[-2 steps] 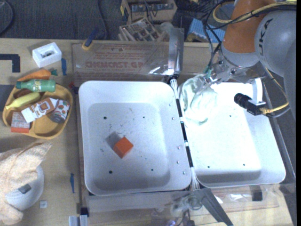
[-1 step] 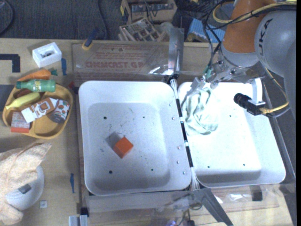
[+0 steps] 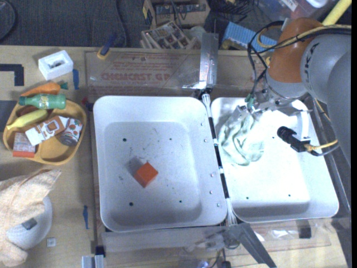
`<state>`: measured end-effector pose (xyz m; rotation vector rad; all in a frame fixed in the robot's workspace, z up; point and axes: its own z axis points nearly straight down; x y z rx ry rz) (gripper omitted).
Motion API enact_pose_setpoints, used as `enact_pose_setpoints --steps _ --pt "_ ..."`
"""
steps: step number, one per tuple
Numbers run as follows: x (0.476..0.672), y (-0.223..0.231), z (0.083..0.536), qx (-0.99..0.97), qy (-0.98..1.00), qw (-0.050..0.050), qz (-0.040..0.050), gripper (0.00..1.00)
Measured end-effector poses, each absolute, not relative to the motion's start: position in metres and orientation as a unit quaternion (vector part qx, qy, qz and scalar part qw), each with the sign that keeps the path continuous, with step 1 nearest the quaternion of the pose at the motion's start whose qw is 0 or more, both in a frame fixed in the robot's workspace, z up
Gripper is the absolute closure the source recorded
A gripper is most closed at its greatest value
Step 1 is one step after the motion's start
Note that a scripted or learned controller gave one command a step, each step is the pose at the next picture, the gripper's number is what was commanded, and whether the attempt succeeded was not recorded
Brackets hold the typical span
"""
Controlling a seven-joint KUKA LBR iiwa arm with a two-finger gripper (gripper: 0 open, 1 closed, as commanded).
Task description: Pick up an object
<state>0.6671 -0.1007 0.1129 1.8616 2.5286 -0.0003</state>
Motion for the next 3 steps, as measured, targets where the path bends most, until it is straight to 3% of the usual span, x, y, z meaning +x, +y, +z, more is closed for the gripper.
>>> enact_pose_setpoints --steps 1,2,3 --pt "0.657 -0.1 0.093 0.575 0.818 0.007 0.0037 0.0" --pt "0.627 -0.075 0.187 0.621 0.784 0.002 0.0006 0.0" --pt "0.623 -0.114 0.097 0.594 0.804 0.004 0.0018 0.0"
